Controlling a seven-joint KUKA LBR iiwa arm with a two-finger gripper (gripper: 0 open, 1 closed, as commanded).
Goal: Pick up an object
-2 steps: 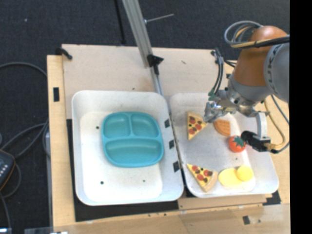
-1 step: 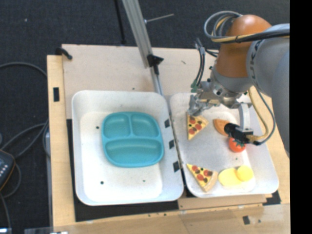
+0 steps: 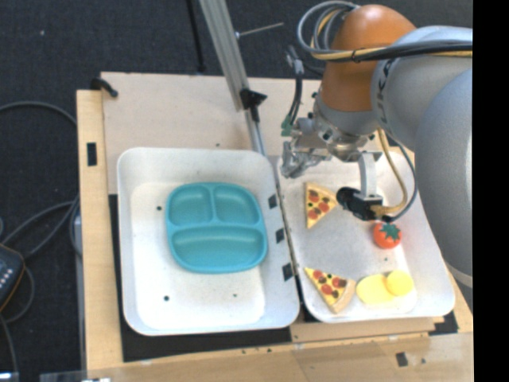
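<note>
My gripper hangs over the far left corner of the right bin, just beyond a toy pizza slice and apart from it. Nothing shows in its grasp. A second pizza slice lies near the bin's front edge. Beside that slice sits a yellow toy piece. A small red tomato rests at the middle right of the bin.
The left bin holds a teal divided plate. A slanted metal post rises behind the bins, close to the gripper's left. The arm's grey body covers the right bin's far right side.
</note>
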